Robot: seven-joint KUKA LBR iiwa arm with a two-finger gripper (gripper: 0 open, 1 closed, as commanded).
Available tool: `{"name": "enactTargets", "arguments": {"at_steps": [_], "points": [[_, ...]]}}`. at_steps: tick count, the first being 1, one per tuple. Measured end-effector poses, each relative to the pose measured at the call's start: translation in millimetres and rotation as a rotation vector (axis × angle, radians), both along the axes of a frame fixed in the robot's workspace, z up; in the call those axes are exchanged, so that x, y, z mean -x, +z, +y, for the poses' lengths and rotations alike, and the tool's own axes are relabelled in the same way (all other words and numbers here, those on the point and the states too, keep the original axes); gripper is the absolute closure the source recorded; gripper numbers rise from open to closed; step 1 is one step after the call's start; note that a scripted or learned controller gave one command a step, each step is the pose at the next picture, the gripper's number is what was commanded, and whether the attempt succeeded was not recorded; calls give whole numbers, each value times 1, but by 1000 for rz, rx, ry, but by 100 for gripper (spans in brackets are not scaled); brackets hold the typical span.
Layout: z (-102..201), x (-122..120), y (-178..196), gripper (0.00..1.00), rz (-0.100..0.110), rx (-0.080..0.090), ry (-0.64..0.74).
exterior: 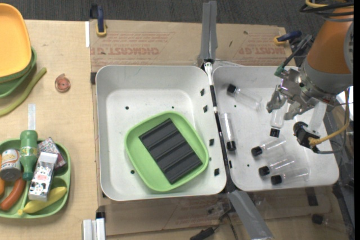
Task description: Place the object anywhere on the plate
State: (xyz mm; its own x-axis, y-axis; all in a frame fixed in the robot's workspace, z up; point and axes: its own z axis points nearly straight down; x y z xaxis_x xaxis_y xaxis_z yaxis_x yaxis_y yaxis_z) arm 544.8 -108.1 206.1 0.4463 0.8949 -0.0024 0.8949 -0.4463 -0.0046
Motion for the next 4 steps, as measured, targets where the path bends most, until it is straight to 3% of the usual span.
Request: {"name": "enactTargets", "arguments": {"at_steps": [1,2,3,4], "points": [[0,0,0,0,0,0,0],[-65,-39,-13,0,0,1,-60],[-91,-68,-16,0,-1,1,-67],[-104,-97,13,0,-4,2,-130]]}}
